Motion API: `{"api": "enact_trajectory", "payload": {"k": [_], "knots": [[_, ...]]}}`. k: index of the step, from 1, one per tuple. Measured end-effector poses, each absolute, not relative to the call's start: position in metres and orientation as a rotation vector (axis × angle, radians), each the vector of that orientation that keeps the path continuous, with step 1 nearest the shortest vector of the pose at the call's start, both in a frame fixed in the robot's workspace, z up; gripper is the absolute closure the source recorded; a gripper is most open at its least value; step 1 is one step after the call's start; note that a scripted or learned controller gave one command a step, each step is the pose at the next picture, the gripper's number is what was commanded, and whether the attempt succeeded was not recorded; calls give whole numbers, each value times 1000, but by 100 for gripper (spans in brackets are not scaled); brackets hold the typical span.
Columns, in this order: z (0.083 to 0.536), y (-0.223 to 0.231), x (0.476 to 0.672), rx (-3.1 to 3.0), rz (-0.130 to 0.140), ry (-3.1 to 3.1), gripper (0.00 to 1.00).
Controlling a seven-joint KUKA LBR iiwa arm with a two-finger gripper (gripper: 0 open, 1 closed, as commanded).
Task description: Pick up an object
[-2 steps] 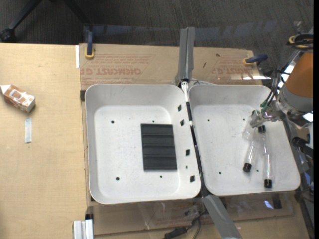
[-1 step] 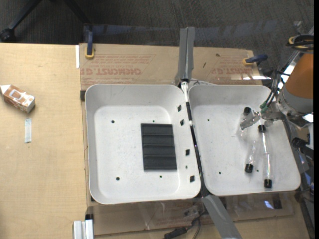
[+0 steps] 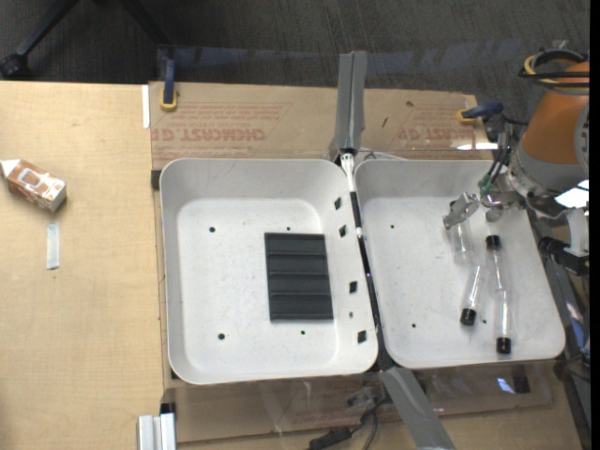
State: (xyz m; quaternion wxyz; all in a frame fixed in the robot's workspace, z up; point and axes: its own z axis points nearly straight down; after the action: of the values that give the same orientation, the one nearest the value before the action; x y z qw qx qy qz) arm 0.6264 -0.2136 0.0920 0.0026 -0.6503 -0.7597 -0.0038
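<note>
From my screen I see the tool (image 3: pixel 466 209) low over the far part of the right bin (image 3: pixel 412 340), its fingers apart with nothing between them, while the two clear tubes with black caps (image 3: pixel 487 289) lie just beside it and a black ridged block (image 3: pixel 299 277) rests in the left bin (image 3: pixel 187 345).

A flat black ribbed rectangular block (image 3: pixel 299 277) lies in the middle of the left shallow white bin (image 3: pixel 187 251); two clear black-capped tubes (image 3: pixel 486 284) lie in the right white bin (image 3: pixel 412 251).
</note>
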Motion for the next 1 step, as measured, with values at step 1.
{"api": "enact_trajectory", "payload": {"k": [1], "knots": [[102,-217,626,-2044,-6,-2386,100]]}}
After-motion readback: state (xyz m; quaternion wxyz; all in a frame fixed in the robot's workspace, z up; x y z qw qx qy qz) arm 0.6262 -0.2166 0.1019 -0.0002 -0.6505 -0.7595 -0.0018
